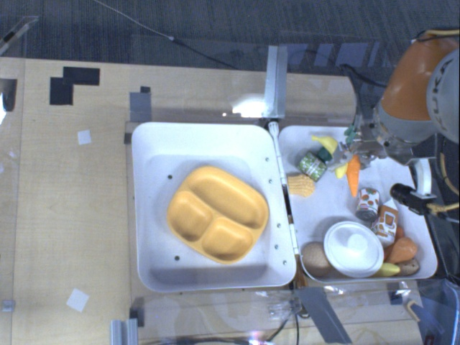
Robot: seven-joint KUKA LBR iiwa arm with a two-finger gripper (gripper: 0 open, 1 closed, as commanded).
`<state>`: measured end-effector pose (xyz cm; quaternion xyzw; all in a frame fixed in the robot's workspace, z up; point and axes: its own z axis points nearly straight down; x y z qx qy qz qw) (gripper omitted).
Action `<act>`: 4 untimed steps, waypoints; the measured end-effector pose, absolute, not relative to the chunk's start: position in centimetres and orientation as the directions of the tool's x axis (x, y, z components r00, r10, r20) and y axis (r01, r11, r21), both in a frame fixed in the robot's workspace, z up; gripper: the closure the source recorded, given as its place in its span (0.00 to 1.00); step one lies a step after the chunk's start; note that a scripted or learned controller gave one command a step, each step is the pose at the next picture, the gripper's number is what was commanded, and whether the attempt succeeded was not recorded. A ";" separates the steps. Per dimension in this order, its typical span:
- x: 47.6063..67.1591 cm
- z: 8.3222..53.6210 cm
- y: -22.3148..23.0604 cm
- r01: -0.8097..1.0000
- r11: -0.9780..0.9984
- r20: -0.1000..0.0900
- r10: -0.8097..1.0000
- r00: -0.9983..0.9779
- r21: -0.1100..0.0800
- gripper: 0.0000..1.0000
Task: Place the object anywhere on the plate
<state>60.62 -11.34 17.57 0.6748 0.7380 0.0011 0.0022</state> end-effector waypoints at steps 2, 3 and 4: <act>57.6 18.4 7.0 0.983 0.186 0.002 0.983 -0.186 0.004 1.00; 55.2 12.2 15.3 0.946 0.322 -0.001 0.947 -0.322 0.021 1.00; 48.9 27.0 14.5 0.882 0.472 -0.002 0.882 -0.472 0.017 1.00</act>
